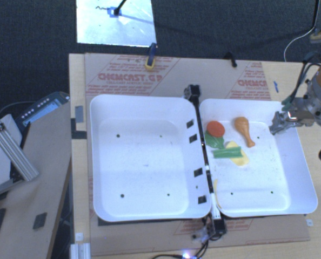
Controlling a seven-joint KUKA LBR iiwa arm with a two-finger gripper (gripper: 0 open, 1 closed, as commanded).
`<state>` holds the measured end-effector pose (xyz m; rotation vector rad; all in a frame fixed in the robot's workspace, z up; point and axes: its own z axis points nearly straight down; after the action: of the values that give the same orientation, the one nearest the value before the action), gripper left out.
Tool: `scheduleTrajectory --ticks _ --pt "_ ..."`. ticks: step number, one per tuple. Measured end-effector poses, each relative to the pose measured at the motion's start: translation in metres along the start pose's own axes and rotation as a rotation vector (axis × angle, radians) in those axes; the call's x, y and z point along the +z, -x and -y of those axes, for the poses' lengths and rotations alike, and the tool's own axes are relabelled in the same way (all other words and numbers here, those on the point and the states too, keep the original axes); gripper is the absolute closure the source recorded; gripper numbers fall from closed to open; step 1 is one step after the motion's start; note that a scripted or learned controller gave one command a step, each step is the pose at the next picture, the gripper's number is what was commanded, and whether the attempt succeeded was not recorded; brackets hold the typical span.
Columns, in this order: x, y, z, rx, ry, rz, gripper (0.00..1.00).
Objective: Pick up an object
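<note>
**Toys clustered in right bin, gripper off to the side**

The objs sat in the right bin (290, 198), all in its upper-left part, near the divider btwn the two bins. A red round toy (215, 128) lay closest to the divider. Just below it, touching or nearly so, was a green leafy piece (214, 141), and a green stick-like piece (227, 153) lay across a pale yellow item (237, 154). A tan drumstick-shaped toy (244, 129) lay just right of the red one, apart from it, its thin end pointing down-right.

The gripper (277, 123) hung over the right bin's upper-right edge, well apart from the cluster, w/ nothing seen btwn its fingers. Whether the jaws were wide or narrow couldn't be told at this res.

The left bin (144, 161) stood beside it, both resting on a brown board (128, 77).
</note>
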<state>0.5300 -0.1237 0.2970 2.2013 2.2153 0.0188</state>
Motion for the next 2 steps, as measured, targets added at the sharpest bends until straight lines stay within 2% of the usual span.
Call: scheduleTrajectory --ticks 1,2 --pt "0.007 -0.003 -0.077 0.0 -0.015 -0.003 1.0" --pt "0.076 -0.033 -0.009 0.005 -0.031 -0.008 1.0"
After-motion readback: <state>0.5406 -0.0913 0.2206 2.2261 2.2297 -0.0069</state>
